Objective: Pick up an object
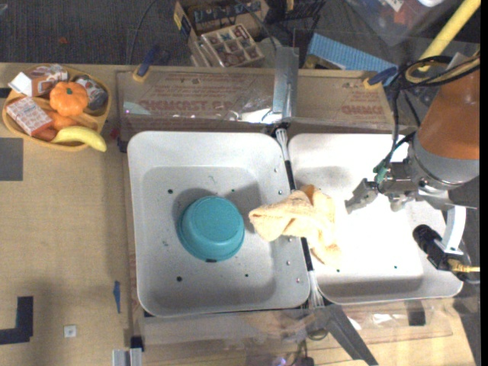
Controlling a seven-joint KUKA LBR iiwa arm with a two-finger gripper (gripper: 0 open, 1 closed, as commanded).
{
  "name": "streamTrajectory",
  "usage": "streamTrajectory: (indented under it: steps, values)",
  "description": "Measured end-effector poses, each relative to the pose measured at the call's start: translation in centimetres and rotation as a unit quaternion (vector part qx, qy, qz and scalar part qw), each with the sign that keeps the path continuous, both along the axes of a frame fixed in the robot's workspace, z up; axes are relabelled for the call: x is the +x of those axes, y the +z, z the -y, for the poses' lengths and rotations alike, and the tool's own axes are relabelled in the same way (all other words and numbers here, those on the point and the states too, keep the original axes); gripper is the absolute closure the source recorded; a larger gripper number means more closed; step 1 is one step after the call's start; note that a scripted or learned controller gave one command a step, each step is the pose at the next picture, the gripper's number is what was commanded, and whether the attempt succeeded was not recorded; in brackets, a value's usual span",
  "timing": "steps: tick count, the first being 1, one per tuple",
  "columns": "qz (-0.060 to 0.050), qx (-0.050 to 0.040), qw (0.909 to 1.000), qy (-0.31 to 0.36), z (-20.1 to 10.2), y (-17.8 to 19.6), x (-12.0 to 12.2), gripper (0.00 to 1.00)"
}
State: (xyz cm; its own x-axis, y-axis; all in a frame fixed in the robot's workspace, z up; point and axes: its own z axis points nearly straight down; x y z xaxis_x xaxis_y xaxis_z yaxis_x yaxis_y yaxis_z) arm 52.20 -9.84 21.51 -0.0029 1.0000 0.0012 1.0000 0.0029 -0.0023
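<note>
**A:** Where is the hand (358, 199) right now?

**B:** Over the right bin (396, 269), reaching in from the right side on the grey arm (450, 139) with its orange band. Its dark fingertip points to the left, toward the middle of the two bins.

**A:** Is it open? Holding anything?

**B:** I cannot tell how far it is open; the fingers are too small and dark to separate. Nothing shows between them, so it has hold of nothing that I can see.

**A:** And the things to pick?

**B:** A crumpled yellow cloth (299, 218) lies just to the left of the hand and a little nearer the camera, draped across the divide between the bins, part in each. The hand is near it but apart from it. Farther left, well beyond the cloth, a teal bowl (212, 228) sits upside down in the left bin (152, 166).

**A:** Anything else on the surface (61, 235)?

**B:** Far to the left of the hand and up, a shallow basket (15, 120) holds toy food: a small orange pumpkin (69, 97), a banana (80, 136) at its edge, and some little boxes.
</note>
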Motion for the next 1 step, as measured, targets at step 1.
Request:
streamTrajectory:
  steps: [1]
  values:
    - [0.001,-0.0006,0.9992,-0.039,-2.94,-3.07,2.77,0.00]
